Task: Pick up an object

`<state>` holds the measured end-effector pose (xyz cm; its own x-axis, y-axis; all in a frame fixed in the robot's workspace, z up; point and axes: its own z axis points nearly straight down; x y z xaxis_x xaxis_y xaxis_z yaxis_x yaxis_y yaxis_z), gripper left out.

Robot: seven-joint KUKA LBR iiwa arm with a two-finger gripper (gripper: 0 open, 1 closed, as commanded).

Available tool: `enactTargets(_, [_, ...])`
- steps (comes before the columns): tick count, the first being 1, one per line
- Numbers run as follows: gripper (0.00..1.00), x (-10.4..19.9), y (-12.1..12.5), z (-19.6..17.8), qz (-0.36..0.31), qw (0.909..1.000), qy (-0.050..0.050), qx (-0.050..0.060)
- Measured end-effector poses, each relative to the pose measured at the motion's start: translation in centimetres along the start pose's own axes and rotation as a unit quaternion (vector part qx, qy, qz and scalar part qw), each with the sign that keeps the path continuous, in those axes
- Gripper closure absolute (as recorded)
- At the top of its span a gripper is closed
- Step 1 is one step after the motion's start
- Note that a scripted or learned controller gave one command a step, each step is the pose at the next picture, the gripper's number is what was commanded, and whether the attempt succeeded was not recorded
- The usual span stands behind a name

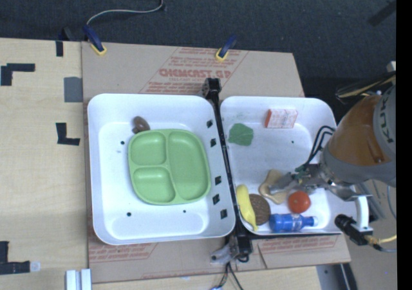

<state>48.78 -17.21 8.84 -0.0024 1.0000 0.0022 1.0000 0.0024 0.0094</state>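
While the gripper (pixel 283 184) sits low in the right bin (pixel 322 110), its dark fingers reach toward 9 o'clock over a tan object (pixel 270 186); whether they are spread or closed on it I cannot tell. At 5 o'clock from them lies a red ball (pixel 299 202), with a blue bottle (pixel 290 222) below it. Toward 8 o'clock rest a brown lump (pixel 260 208) and a banana (pixel 244 205). A green piece (pixel 241 134) and a pink box (pixel 281 117) lie toward 12. Nothing appears lifted, so the pick looks unfinished: grasp and raise remain.
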Motion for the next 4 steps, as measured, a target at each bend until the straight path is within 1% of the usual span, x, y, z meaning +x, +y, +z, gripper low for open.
enactTargets(1, [0.0,6.2,4.3,0.1,0.0,1.0,-0.001,0.0])
enactTargets(2, [0.0,-0.2,3.3,-7.4,0.001,1.0,-0.002,0.005])
enactTargets(3, [0.0,-0.5,-0.3,0.2,0.001,1.0,-0.001,0.004])
enactTargets(4, [0.0,-0.6,-0.4,-5.0,0.001,1.0,-0.001,0.005])
